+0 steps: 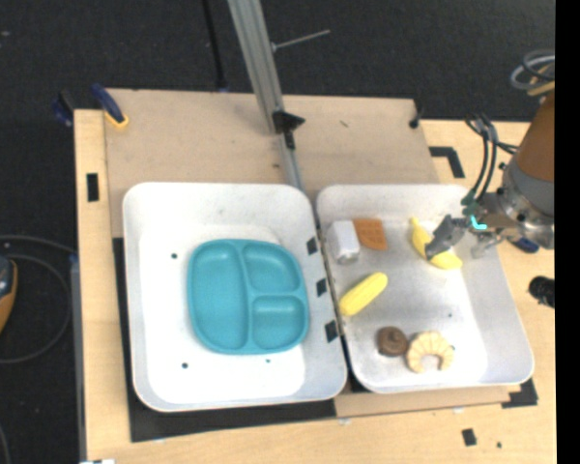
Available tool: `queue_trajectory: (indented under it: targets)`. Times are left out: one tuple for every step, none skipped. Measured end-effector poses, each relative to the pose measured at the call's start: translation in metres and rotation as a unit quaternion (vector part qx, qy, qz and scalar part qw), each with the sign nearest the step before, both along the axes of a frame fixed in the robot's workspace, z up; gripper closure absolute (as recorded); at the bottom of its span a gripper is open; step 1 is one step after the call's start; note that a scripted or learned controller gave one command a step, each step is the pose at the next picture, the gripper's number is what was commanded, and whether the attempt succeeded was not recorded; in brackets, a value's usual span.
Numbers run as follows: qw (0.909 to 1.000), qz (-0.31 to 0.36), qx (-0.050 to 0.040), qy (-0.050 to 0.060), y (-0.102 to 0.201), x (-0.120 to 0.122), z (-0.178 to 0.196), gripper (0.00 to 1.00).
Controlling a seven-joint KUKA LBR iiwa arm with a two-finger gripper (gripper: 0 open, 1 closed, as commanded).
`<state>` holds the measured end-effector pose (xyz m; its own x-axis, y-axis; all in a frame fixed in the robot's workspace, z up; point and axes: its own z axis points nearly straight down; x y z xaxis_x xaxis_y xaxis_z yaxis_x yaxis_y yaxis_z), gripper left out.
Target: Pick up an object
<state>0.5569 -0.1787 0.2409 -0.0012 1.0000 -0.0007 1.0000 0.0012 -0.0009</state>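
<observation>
**Operator:** So how far along is the pickup?

**Describer:** Early, by my reading. You are looking down at a slant on two shallow white bins side by side. The left bin [145, 259] holds a teal divided plate [247, 294] lying flat. The right bin [507, 327] holds the small things you could pick: a yellow corn cob [362, 293] near the middle, a silver can [345, 241] and an orange-brown cracker [370, 234] toward the back left, a brown chocolate piece [392, 341] touching a pale croissant [431, 352] at the front, and a yellow banana [433, 246] toward the back right. All of them seem to rest on the bin floor, so nothing looks lifted. The grasp and the lift are both left to do.

**Operator:** And the gripper?

**Describer:** The gripper [456, 237] reaches in from your right, low over the back right corner of the right bin, right at the banana. One dark finger [445, 231] lies across the banana's upper edge, seemingly touching it. The fingers appear spread (the far one blends into the wrist hardware, so I judge this loosely), and I cannot see the banana clamped between them. I would call it an approach to the banana, not a hold.

**Operator:** So the banana is the target?

**Describer:** Most likely, since it is the nearest thing to the fingers; the rest sit well apart.
</observation>
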Motion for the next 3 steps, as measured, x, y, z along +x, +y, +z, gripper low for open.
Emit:
queue_trajectory:
  targets:
    - [1.0000,0.000,-0.0002,-0.001,0.000,0.000,0.001,0.00]
    - [1.0000,0.000,-0.0003,0.000,-0.003,0.005,-0.043,0.00]
    - [1.0000,-0.001,-0.0001,0.001,-0.011,0.002,-0.088,0.00]
